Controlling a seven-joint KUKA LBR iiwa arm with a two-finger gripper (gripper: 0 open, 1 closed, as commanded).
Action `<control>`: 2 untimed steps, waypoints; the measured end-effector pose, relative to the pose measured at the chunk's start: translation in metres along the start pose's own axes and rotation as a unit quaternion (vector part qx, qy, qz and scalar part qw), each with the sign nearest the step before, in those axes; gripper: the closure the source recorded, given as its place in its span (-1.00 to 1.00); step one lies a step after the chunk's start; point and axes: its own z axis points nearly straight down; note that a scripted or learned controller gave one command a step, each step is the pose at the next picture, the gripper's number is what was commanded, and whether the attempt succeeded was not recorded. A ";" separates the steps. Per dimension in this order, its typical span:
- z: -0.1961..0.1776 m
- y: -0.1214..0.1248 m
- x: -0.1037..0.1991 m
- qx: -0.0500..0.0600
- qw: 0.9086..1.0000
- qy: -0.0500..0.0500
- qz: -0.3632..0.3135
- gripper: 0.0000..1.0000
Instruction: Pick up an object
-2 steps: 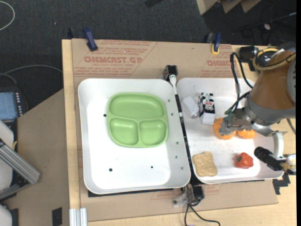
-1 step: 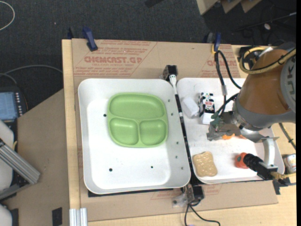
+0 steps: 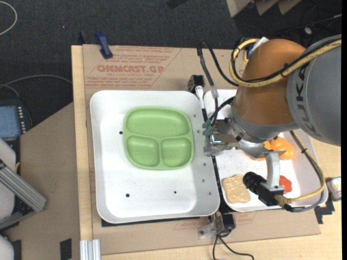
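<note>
Desk carries two white bins; left bin [image 3: 108,167] has a green divided plate [image 3: 159,137]. In the right bin [image 3: 303,161]: tan cracker [image 3: 235,187], orange toy [image 3: 279,147], red piece [image 3: 286,184]. Arm sits over them; end effector state: cannot tell. Best to descend straight over the cracker. It lies flat, long axis roughly near-far.

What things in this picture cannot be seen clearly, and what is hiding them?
- Right bin: in the camera view the arm covers most of it.
- Orange object: partly under the wrist, shape unclear.
- Red object: half hidden by a grey bar.
- Tan object: a black part overlaps its right side.
- Gripper: state unclear.
</note>
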 end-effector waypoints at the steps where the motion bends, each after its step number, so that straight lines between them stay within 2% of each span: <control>1: -0.156 0.003 0.016 -0.007 1.000 0.000 0.005 1.00; 2: -0.205 0.002 0.031 -0.001 1.000 -0.002 0.006 1.00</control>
